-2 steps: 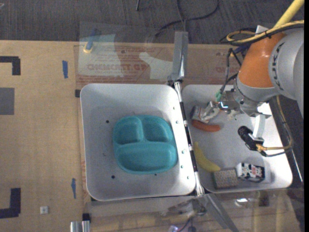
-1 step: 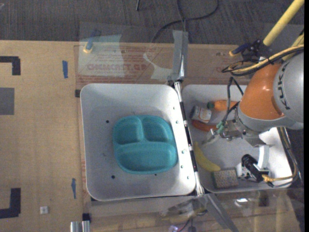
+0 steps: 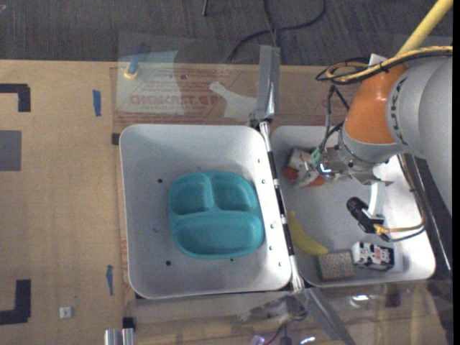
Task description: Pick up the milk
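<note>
My gripper (image 3: 314,169) hangs over the right bin's (image 3: 417,264) far left corner. The milk carton (image 3: 373,255) lies near its front right corner. Whether my jaws are apart, I cannot tell.

The bench (image 3: 65,214) has a tan, cardboard-like top. Two white bins sit on it side by side, touching along a shared edge. The left bin (image 3: 140,192) lies about mid-bench; the right bin (image 3: 417,261) reaches toward the bench's right edge. Behind the left bin, at the far edge, a clear plastic sheet (image 3: 180,92) lies flat with faint red lettering. Blue tape strips (image 3: 96,103) stick to the top left of the bins, and black corner marks (image 3: 20,96) sit near the left edge, far and near.
</note>
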Robot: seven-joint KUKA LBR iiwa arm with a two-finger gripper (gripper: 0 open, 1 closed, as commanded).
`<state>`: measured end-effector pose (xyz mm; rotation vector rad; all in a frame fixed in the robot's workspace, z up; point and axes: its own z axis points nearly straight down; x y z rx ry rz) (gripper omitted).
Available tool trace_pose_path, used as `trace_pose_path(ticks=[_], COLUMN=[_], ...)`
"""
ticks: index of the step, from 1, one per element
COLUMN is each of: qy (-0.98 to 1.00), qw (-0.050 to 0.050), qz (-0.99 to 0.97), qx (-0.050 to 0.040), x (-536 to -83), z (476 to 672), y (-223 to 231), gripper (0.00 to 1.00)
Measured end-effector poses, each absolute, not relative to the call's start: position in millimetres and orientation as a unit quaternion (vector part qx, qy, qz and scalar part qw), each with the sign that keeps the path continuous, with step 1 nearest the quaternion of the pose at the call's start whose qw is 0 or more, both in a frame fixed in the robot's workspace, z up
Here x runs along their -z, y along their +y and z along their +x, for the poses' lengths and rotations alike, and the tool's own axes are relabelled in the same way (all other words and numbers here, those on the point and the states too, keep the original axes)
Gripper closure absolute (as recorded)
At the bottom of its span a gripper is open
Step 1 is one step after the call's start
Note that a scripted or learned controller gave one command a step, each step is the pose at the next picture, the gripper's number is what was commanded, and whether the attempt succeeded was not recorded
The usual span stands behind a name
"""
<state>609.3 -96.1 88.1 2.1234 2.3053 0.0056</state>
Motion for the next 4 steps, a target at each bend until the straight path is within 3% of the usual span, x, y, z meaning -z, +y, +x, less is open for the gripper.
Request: trace_pose_path(ticks=[1, 2, 3, 4], qy=[0.762, 0.763, 0.842, 0.849], qw=[-0.019, -0.017, 0.003, 0.003], qz=[0.647, 0.646, 0.539, 0.528], qx=[0.0134, 0.0143, -0.0005, -0.0004], x=[-87.5, -97.7, -292.4, -386.7], z=[657.7, 658.1, 667.9, 652.2], y=[-97.2, -97.9, -121.0, -197.2], gripper=[0.00, 1.00, 1.00, 1.00])
